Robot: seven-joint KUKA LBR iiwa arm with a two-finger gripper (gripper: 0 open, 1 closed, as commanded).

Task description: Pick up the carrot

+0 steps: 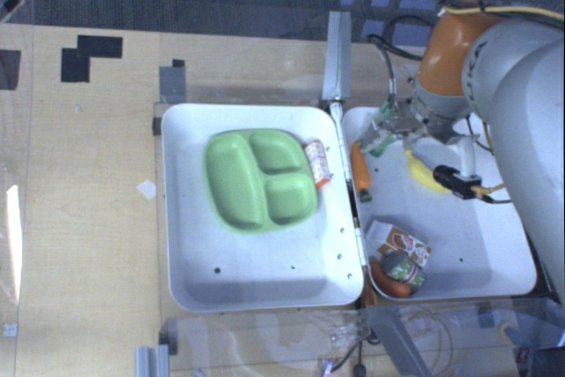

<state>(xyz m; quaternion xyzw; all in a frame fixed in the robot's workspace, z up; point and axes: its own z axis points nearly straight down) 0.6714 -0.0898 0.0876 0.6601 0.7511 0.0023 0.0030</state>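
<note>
Approach phase: the tool [386, 135] hangs over the right bin's [494, 260] far-left corner, whether parted or closed I can't tell. The carrot [359, 169] lies along the left wall, just beside. Next: drop left, straddle it.

One fixed camera above the bench [88, 190], slanting down over both white bins [177, 216].

My grey arm [521, 110] reached in from the right of the camera view, its orange band [446, 57] sitting just above the wrist. My two-finger gripper [381, 137] hung low at the arm's far end, pointing down and leftward, with dark cables looping around the wrist.
</note>
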